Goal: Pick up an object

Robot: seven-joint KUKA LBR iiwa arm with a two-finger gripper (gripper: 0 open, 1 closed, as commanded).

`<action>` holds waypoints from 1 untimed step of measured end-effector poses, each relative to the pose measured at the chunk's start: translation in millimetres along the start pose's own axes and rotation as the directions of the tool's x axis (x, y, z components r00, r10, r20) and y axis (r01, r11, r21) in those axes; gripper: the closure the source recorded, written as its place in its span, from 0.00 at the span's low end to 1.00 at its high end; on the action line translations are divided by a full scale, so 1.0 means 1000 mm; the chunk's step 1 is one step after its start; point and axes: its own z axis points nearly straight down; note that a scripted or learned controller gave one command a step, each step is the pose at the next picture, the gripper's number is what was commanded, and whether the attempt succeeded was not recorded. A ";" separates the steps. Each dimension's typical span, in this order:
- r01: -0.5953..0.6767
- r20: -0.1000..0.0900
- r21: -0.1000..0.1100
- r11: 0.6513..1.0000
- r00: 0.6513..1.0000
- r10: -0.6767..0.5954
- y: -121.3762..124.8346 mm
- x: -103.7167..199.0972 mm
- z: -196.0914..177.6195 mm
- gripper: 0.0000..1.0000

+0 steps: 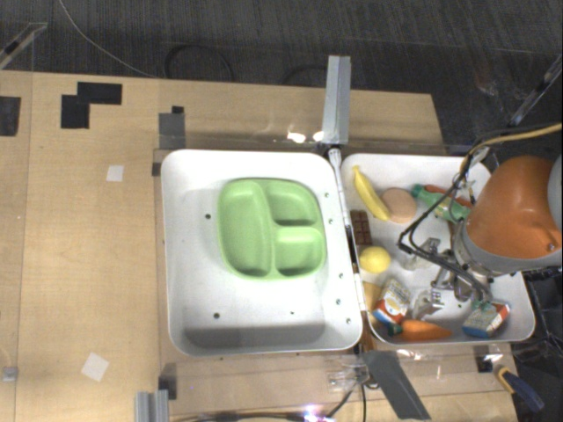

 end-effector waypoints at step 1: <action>0.435 0.001 -0.003 0.900 0.900 -0.435 -0.001 -0.009 0.000 0.00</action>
